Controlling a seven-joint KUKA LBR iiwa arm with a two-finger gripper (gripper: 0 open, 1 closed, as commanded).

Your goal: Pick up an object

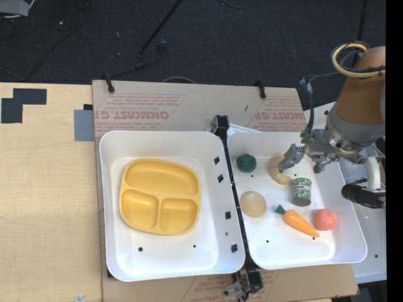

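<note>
My gripper (pixel 307 160) hangs over the back of the right bin (pixel 349 247), fingers spread open with nothing between them. Its left finger (pixel 291 156) is over a tan lump (pixel 277 171). Just in front of the gripper stands a small green can (pixel 301 191). A dark green ball (pixel 246 162) lies to the left near the divider. A pale round disc (pixel 254 204), an orange carrot (pixel 300 223) and a pink ball (pixel 325 219) lie nearer the front.
A yellow three-compartment plate (pixel 160 195) lies in the left bin (pixel 119 250). A black divider rail (pixel 230 194) runs between the bins. The arm's orange and grey body (pixel 359 99) rises at the right, with a black cable part (pixel 362 195) beside the bin.
</note>
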